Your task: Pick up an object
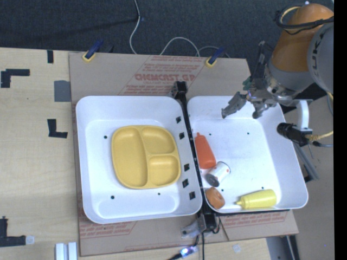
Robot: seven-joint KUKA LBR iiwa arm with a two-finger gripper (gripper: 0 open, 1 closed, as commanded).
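1. The gripper (243, 110) hangs over the far end of the right bin (282, 161), fingers spread and pinching nothing; all the objects lie near the front
2. Best target, I judge: the yellow bottle (257, 199) at the near wall, well apart from the others; straddle its rounded body crosswise
3. The orange bottle (205, 151), white cup (219, 173) and brown ball (215, 198) crowd the divider; smooth plastic may slip
4. The left bin (92, 145) holds a glossy yellow compartment tray (145, 156)

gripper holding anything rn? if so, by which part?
Nothing held. The open two-finger gripper hangs over bare floor at the right white bin's far end, nothing between its fingers.
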